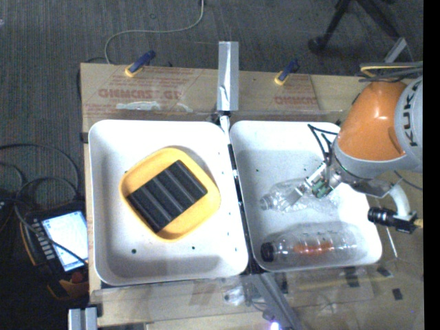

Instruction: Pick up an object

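Two white bins side by side on the surface (96, 88), the right bin (275, 143) taken as the landmark. Reaching in over its far right corner: the grey arm (375, 133) with the orange band. End effector (317, 186) down low inside the right bin, near the middle, right at the tail of a crumpled clear plastic bottle (282, 196). Touching or just short of it — cannot tell, and the fingers' spread cannot be told either; too small and blurred. Nothing seen lifted; crumpled bottle lying flat on the bin floor. Along the right bin's near wall: a second clear bottle (311, 247) on its side, dark cap toward the left bin (110, 143), reddish contents inside. In the left bin, just beside the right bin: a yellow tray-like object with a black ribbed top (170, 192), tilted diagonally.
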Controlling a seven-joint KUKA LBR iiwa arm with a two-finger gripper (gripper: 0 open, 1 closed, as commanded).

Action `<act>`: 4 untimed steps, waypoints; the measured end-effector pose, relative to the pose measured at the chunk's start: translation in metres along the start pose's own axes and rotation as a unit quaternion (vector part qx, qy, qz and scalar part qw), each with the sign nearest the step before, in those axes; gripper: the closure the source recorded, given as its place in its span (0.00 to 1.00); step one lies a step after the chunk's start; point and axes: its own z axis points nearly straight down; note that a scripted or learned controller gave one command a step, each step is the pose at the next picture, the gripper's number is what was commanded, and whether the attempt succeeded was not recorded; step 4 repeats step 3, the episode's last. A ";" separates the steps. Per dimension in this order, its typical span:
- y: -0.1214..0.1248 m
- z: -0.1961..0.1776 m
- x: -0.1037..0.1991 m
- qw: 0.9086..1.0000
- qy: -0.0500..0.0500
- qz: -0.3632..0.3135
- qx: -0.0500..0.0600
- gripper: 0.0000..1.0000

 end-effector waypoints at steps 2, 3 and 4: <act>0.050 0.040 -0.005 0.999 -0.011 -0.038 -0.011 1.00; 0.134 -0.036 0.012 0.999 -0.001 -0.036 0.001 1.00; 0.134 -0.036 0.012 0.999 -0.001 -0.036 0.001 1.00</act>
